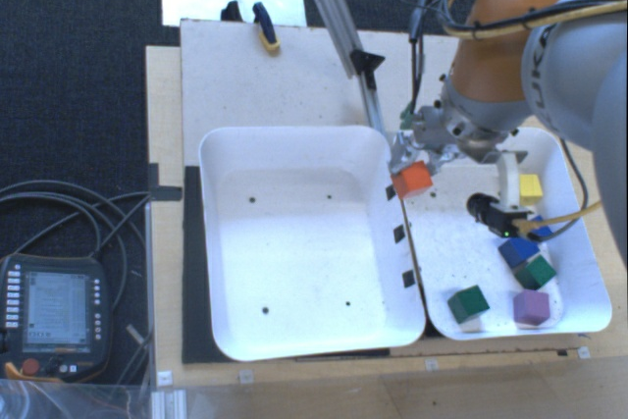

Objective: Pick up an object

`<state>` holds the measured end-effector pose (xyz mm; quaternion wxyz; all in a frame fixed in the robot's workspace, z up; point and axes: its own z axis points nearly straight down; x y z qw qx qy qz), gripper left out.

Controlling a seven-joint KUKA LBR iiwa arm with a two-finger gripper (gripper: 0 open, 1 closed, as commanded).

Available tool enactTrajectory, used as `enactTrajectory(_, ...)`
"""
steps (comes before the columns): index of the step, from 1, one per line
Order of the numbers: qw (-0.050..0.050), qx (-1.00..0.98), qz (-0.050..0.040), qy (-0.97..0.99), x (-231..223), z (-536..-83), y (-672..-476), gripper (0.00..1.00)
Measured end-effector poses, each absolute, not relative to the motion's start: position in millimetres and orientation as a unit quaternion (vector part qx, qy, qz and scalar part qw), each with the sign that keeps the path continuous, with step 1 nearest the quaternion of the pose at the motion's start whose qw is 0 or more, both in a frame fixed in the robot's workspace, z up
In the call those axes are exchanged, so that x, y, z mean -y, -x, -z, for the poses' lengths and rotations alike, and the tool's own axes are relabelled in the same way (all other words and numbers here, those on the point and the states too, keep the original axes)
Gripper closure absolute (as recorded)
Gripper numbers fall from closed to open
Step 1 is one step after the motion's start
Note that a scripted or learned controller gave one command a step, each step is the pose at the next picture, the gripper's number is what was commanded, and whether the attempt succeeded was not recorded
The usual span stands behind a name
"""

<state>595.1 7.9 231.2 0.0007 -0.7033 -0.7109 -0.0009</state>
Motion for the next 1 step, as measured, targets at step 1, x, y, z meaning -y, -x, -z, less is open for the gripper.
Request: enactTrajectory(1,0.000,0.712,0.0015,0.703,-70.9,-240.9,-594.0,1.00)
